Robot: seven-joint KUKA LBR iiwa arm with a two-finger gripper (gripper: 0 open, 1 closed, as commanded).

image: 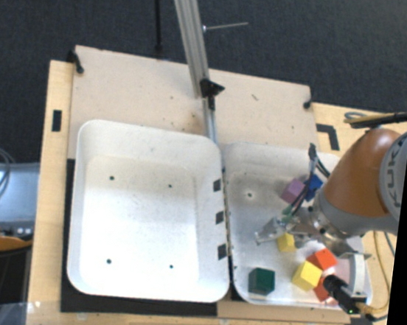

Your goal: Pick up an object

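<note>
White plastic bins sit side by side on the worktop (53, 175): left bin (149, 210) w/ bare speckled floor, right bin (249, 179) w/ all the objects. The arm (361, 182), grey w/ orange band, comes in from the right & hangs over the right bin's far-right half, hiding part of its floor & rim. The gripper (275, 231) is low over the bin's middle, metal fingers pointing toward the divider; can't tell if the fingers are apart or together — too small & blurred. Nothing visibly between them.

Objects, all in the right bin: small yellow block (286, 242) just beside the gripper tip, at or under it; contact unclear. Purple block (293, 190) further back, near the arm's cables. Bit of blue (313, 184) just right of it, partly hidden by the arm. Green cube (261, 280) near the front rim, apart from the rest. Larger yellow cube (307, 276) touching an orange-red block (324, 259), both close under the wrist at front right.

Around: slanted aluminium rail (193, 41) rises from between the bins' back edge, black clamp at its foot. Pendant w/ screen (5, 202) & cables at far left, off the worktop. Dark carpet beyond.
</note>
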